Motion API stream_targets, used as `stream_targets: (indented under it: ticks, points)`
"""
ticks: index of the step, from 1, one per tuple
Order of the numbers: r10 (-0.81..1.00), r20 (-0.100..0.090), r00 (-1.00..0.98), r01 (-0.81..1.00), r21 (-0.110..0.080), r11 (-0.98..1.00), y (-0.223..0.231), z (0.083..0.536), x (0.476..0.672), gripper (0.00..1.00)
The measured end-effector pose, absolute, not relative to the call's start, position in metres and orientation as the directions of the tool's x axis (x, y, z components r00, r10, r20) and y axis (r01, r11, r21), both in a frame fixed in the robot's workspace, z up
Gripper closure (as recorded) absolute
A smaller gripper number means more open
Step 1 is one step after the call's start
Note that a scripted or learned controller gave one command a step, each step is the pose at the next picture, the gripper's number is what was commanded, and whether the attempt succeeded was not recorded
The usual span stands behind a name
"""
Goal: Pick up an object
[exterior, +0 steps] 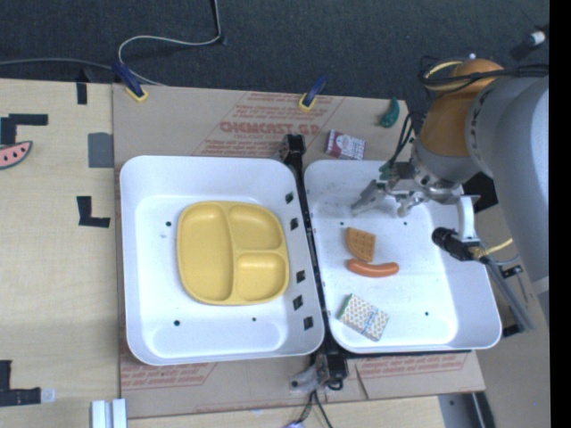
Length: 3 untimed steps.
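I am looking down on two white bins sitting side by side on the surface. The left bin (143,239) is holding a yellow divided plate (234,251), lying flat near its middle. The right bin (464,319) is holding three loose things: a brown waffle-like square (360,242), an orange-red sausage (372,268) lying just below it and nearly touching it, and a small patterned box (365,316) lying near the bin's front left corner, apart from the other two.

The arm (500,141) is reaching in from the right, its orange band sitting above the wrist. The hand (379,196) is hanging over the upper part of the right bin, its metal fingers pointing left and down. I am seeing the fingers spread apart, with nothing between them. The hand is sitting above and a little right of the waffle-like square, near it but not touching it.

Beyond the bins, a small red and white packet (344,144) is lying on the cardboard (178,123) just behind the right bin. Two yellow and blue clamps (131,85) are gripping the cardboard's far edge, and a black cable (169,41) is trailing across the dark floor behind.
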<state>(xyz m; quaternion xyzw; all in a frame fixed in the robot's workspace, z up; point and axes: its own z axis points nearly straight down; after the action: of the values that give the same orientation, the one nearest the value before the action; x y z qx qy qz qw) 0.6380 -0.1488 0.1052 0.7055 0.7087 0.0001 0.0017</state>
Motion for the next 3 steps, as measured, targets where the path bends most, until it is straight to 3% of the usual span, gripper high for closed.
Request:
stream_targets:
  ticks: [1, 2, 3]
  points:
    - [1.0, -0.001, -0.002, 1.0, 0.001, 0.002, -0.1033, 0.0857, 0.6324, 0.0]
    - [1.0, -0.002, -0.002, 1.0, 0.003, 0.002, -0.1035, 0.0954, 0.6327, 1.0]
    - [1.0, -0.002, -0.002, 1.0, 0.002, 0.002, -0.1035, 0.0953, 0.6326, 0.0]
